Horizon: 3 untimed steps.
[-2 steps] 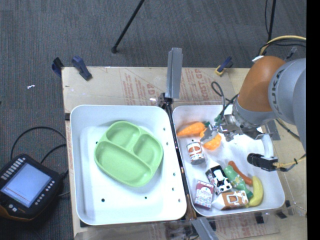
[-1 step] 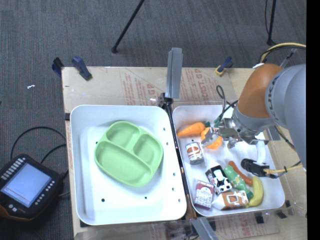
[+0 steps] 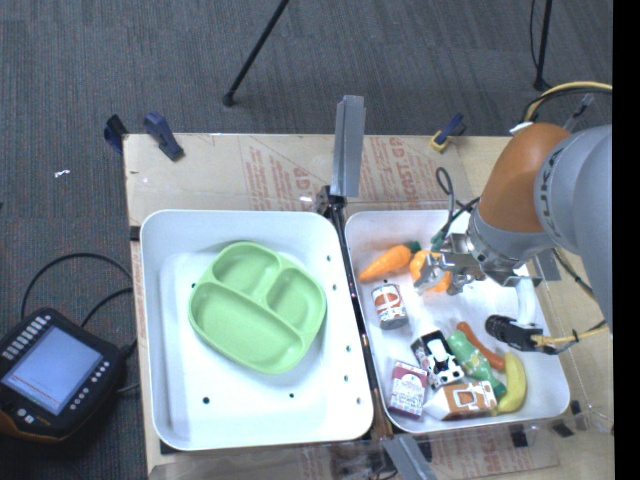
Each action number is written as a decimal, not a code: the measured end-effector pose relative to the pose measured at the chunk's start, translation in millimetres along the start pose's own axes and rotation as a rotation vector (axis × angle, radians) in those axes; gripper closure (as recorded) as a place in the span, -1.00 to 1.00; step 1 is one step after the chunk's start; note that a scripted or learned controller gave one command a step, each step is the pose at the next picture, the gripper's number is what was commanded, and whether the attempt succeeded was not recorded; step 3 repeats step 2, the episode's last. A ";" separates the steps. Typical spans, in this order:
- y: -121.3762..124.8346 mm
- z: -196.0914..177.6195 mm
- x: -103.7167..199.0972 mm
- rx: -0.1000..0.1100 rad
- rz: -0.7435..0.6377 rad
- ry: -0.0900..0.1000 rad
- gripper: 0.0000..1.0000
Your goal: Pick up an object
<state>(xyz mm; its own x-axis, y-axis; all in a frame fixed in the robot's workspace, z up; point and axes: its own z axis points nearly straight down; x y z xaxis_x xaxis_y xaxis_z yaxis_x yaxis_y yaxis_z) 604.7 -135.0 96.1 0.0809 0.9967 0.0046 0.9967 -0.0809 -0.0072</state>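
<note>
Gripper hangs low in the right bin, over an orange piece; whether it is clenched cannot be told. Just left lies a carrot, and the small can sits below that. Left bin holds a green divided plate.

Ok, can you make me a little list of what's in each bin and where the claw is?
left bin: green divided plate
right bin: carrot, small can, banana, small cartons
claw: over the right bin, just right of the carrot
claw's grip: too hard to tell
arm: grey with an orange band, reaching in from the right
</note>
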 end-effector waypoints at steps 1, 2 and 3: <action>-20.2 -124.9 8.5 -0.005 -0.186 -0.004 1.00; 16.6 -115.8 43.7 -0.004 -0.311 -0.005 1.00; 16.6 -115.8 43.7 -0.004 -0.311 -0.005 1.00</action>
